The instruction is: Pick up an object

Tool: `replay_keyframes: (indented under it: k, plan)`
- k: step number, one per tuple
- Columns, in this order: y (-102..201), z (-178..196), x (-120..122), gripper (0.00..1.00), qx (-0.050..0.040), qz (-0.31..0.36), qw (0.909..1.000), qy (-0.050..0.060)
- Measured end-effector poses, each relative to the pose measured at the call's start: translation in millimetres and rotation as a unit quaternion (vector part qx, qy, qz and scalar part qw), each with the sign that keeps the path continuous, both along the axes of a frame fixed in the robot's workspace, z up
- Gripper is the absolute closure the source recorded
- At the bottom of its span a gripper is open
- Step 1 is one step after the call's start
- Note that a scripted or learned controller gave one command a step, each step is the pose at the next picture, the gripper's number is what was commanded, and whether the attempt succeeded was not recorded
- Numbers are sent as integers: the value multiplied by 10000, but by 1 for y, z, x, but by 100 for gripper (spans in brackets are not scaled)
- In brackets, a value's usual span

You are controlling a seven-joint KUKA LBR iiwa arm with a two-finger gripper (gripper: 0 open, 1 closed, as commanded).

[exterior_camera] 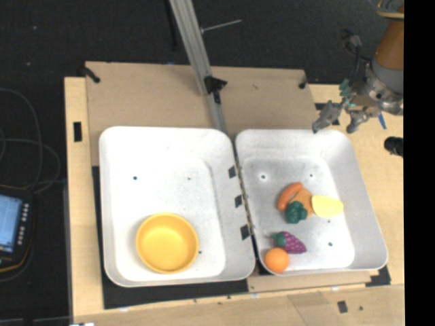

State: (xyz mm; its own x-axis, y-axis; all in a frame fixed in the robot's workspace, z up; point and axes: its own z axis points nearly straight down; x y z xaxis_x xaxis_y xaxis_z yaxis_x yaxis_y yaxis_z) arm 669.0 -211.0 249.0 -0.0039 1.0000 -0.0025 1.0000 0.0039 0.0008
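My gripper (pixel 338 121) hangs above the far right corner of the right bin (pixel 340 155), its two fingers spread open with nothing between them. Well below it in that bin lie an orange carrot-like piece (pixel 291 193), a green broccoli piece (pixel 295 212), a yellow flat piece (pixel 327 206), a purple grape bunch (pixel 291 242) and an orange ball (pixel 276 259). All of them lie apart from the gripper.
A yellow bowl (pixel 167 242) sits at the near side of the left bin (pixel 156 155). A metal pole (pixel 196 46) slants up from between the bins at the back. A tablet (pixel 10 226) lies off the bench at the left.
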Motion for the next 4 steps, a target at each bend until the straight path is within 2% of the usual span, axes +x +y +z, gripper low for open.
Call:
replay_keyframes:
  k: [1,4]
  plan:
    - [0,0,0,0,-4,5,10000,4]
    - [14,-151,-6,0,0,5,10000,16]
